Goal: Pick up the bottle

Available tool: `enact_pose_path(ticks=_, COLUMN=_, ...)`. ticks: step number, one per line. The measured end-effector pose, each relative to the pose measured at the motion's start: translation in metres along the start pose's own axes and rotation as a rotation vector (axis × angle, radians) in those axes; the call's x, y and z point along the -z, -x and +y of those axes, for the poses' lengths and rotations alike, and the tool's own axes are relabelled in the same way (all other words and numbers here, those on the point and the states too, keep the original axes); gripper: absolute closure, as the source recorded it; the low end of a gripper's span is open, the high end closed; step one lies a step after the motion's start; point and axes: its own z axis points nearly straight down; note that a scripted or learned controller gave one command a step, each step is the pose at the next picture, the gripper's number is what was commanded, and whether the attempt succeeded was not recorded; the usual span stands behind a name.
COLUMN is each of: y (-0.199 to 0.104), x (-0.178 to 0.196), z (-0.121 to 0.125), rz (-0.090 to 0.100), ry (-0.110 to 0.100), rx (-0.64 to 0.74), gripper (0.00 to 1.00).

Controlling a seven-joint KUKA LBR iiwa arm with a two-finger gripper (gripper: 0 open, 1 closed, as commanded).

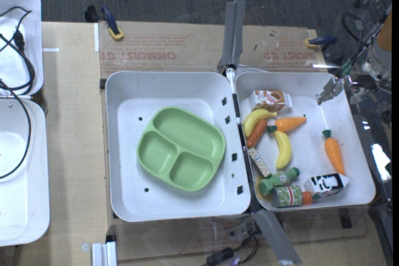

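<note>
The small green plastic bottle (277, 180) lay on its side near the front edge of the right-hand shallow white bin (349, 110), just above a green-and-white can with an orange end (290, 195) and close to a white carton with black markings (327, 183). A yellow banana (283, 149) lay just above the bottle, a second banana (255, 119) and two orange carrots (289, 124) (334, 155) farther up, and an orange-and-white carton (269, 99) near the back wall. The bin's upper right part was bare. The gripper (329, 90) hung over the right bin's back right corner, well apart from the bottle; how far open it was could not be told, and nothing showed in its grasp. The left white bin (124, 152) held a pale green divided plastic tray (181, 149), with bare floor along all its walls.
</note>
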Motion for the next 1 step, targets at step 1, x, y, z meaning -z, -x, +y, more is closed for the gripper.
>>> enact_pose_path(ticks=1, y=-0.1193, x=-0.0784, z=-0.0111, rz=0.0, ry=0.001, rx=0.186, gripper=0.0)
